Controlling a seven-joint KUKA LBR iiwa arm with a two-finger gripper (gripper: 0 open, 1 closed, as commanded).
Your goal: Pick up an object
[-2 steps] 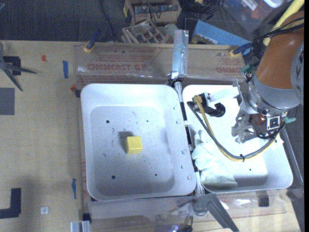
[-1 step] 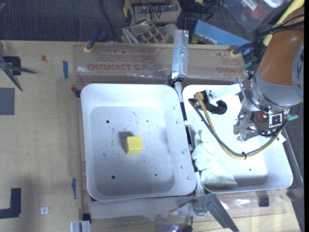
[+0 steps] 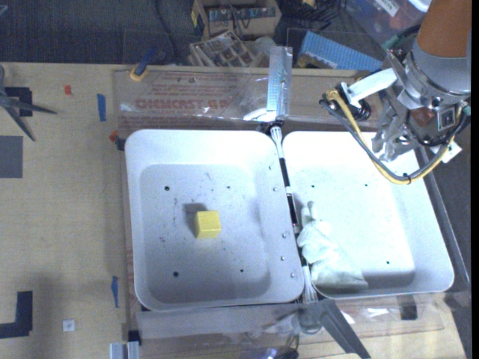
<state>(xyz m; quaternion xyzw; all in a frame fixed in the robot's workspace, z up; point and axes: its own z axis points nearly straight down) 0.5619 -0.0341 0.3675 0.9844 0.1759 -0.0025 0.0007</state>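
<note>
Yellow block [image 3: 208,224] — left bin [image 3: 150,155]; end effector [image 3: 391,142] well apart.

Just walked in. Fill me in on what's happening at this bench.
A grey KUKA arm with an orange band reaches in from the right, its gripper hanging over the far right corner of the right bin. Nothing shows between its fingers. A yellow block sits on the floor of the left bin, and a crumpled white cloth-like thing lies against the right bin's near-left edge. Neither object is being touched, so the pick has not happened yet.
</note>
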